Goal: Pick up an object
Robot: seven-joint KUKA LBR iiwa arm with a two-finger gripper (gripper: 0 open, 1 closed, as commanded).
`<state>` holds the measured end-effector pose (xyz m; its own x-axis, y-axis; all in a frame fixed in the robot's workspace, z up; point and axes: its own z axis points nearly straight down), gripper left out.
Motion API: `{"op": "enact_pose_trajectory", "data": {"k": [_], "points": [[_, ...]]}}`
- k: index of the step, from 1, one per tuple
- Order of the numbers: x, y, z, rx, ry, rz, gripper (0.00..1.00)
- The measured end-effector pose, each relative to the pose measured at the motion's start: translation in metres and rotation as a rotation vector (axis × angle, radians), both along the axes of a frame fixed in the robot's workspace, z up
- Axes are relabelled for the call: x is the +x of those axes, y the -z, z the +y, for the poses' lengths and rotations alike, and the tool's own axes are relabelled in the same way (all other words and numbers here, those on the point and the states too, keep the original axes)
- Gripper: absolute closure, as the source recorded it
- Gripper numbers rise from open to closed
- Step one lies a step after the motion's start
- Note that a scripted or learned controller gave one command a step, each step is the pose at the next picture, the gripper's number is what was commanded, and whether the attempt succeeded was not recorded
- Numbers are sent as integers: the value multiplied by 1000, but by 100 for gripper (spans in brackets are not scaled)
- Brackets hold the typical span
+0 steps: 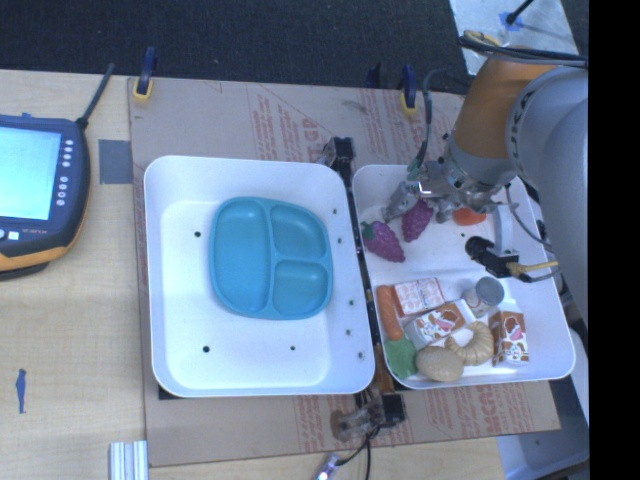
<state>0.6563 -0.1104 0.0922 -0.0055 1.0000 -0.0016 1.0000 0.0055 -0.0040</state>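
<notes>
Overhead view of the bench, read from left to right. At the far left, a handheld control pendant with a pale lit screen rests on the wooden bench top. Beside it, a brown cardboard sheet underlies both bins and is clamped along its far edge. The left bin, white and shallow, contains a blue divided plate with three compartments, lying flat near the bin's centre. The right bin touches the left bin along their shared edge and holds the loose objects. A purple grape bunch lies near its left wall; a second purple piece sits just beside it, directly under the gripper. Whether that piece is between the fingers cannot be told, and the pincer's opening cannot be judged from this angle. An orange-red item lies just right of the gripper. Toward the near end of the bin are a carrot, two printed packets, a grey round object, a croissant and a tan bread roll, crowded together. The grey arm, with its orange band, enters from the right above the far end of the right bin
</notes>
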Motion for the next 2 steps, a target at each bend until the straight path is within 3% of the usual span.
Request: {"op": "enact_pose_trajectory", "data": {"k": [1,2], "points": [[0,0,-28,1,2,-2,0],[0,-11,-28,0,1,-2,100]]}}
